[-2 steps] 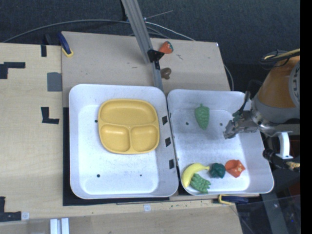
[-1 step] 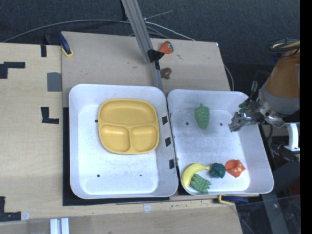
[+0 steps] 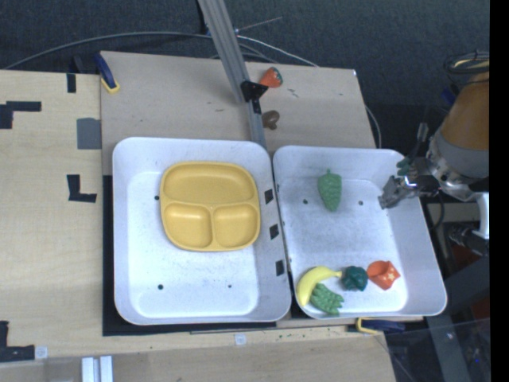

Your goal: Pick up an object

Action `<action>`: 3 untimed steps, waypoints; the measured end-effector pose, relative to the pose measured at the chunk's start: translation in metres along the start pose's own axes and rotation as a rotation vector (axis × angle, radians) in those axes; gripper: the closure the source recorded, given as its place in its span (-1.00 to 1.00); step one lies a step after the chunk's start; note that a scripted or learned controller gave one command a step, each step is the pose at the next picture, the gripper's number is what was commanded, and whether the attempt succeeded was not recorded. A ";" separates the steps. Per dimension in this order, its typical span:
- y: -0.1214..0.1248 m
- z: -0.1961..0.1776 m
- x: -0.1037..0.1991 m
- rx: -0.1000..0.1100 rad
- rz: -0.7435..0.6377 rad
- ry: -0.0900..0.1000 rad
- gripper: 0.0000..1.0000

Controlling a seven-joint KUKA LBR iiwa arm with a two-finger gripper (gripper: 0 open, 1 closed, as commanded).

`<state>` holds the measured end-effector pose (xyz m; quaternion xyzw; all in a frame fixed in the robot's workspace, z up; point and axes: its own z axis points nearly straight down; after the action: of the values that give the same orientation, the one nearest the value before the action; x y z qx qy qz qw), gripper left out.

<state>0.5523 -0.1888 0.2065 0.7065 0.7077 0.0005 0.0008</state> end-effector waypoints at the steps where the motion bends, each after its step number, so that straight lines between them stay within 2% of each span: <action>1: 0.004 -0.007 0.064 0.003 -0.006 0.003 1.00; 3: 0.000 0.003 0.163 0.005 -0.005 0.002 1.00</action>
<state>0.5520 -0.0256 0.2035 0.7048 0.7094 -0.0007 -0.0017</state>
